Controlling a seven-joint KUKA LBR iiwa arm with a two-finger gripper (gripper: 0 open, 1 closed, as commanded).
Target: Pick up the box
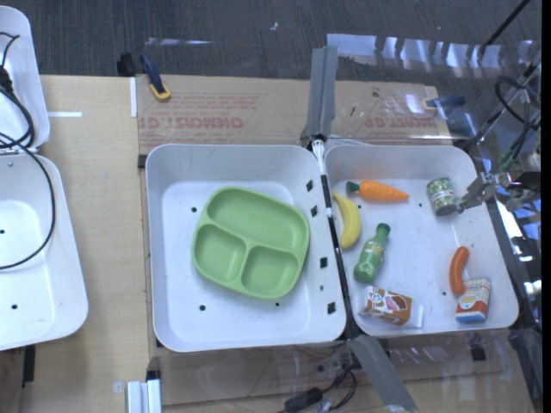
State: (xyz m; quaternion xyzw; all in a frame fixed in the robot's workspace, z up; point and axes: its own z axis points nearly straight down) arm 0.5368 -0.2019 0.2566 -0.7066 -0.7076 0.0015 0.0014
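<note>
Two box-like items lie in the right bin [413, 157], both near its front wall. One is a brown and orange carton [386, 305] lying flat at the front middle, with a white end facing right. The other is a small white box with red and blue print [473, 300] in the front right corner, just below a red sausage [458, 268]. Nothing touches or covers either box.
The right bin also holds a carrot [379, 192], a banana [348, 220], a green bottle [371, 254] and a green can [442, 195]. A grey metal bar [478, 193] slants over the right rim next to the can. A green divided plate [250, 242] lies in the left bin [164, 231].
</note>
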